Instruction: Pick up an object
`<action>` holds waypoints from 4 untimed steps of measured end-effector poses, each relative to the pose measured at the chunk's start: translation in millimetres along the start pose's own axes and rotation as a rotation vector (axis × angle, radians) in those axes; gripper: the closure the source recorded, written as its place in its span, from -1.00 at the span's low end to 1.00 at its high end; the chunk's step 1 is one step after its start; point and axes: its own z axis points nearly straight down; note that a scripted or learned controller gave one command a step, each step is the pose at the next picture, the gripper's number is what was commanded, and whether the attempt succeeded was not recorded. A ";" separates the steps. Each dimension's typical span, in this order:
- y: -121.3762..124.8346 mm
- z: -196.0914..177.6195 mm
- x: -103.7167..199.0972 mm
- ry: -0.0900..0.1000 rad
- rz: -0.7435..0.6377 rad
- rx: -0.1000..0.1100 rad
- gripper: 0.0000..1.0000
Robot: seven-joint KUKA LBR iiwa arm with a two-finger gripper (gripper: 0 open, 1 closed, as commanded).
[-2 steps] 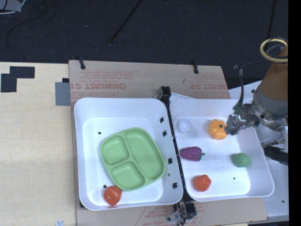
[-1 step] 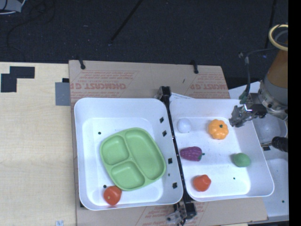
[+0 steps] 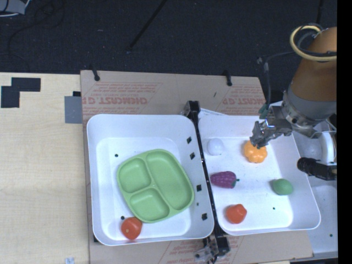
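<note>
My gripper [image 3: 260, 138] hangs over the right bin [image 3: 308, 213], right at the top of an orange-yellow toy pepper [image 3: 255, 153]. Its fingers point down onto the pepper's upper edge. The same bin holds a small white ball-like object [image 3: 215, 146], a purple eggplant-like toy [image 3: 223, 179], a green rounded toy [image 3: 282, 187] and a red tomato-like toy [image 3: 236, 214].
The left bin [image 3: 102, 142] carries a green divided plate [image 3: 155, 185] and a red toy tomato [image 3: 131, 228] at its front corner. A black divider [image 3: 199, 158] runs between the bins. Brown cardboard [image 3: 165, 95] lies behind them. A black part of the arm [image 3: 316, 168] sits at the right bin's edge.
</note>
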 end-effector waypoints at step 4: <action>29.2 39.8 204.0 -0.002 0.000 0.000 1.00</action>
